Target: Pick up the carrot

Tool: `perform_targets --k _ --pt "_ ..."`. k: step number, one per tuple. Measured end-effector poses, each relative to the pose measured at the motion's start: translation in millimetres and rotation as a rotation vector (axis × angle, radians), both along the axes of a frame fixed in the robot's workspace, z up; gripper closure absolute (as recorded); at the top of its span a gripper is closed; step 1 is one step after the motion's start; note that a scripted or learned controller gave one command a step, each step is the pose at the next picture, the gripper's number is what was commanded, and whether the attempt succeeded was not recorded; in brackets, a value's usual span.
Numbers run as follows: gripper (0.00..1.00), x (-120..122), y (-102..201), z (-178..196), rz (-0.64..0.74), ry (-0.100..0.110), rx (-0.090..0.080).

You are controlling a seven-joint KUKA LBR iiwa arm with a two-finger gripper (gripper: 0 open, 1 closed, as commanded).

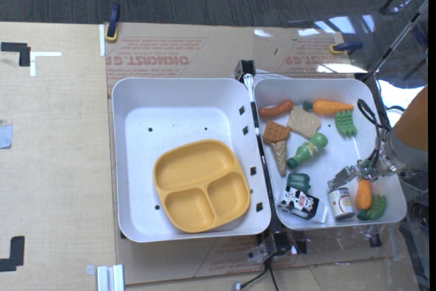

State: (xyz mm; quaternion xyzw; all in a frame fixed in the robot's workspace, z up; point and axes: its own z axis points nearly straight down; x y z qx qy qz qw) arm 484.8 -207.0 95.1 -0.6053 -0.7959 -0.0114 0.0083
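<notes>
1. Left bin [136,167]: holds a yellow divided plate [201,185] lying flat near the middle. Probably a drop spot; nothing on it.
2. Right bin [392,215]: toy food crowded together. Sausage [275,108], cracker [303,122], green bottle [308,150], ice cream cone [278,144] toward the middle.
3. Carrot [332,106], orange with green top, lies flat by the far wall, apart from the arm.
4. A second orange carrot-like piece [363,194] stands near the front right corner beside a small can [340,203].
5. Gripper [371,170] sits low just above that piece; fingers too blurred to tell their state. Likely lining up a grasp there.
</notes>
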Motion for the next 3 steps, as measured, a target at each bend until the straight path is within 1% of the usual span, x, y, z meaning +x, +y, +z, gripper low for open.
perform_targets --k 1,2,3 --pt "1.0 2 -5 7 -0.003 -0.008 -0.016" --pt "1.0 13 38 25 -0.355 0.005 -0.029" --pt "0.0 13 38 25 -0.355 0.005 -0.029"
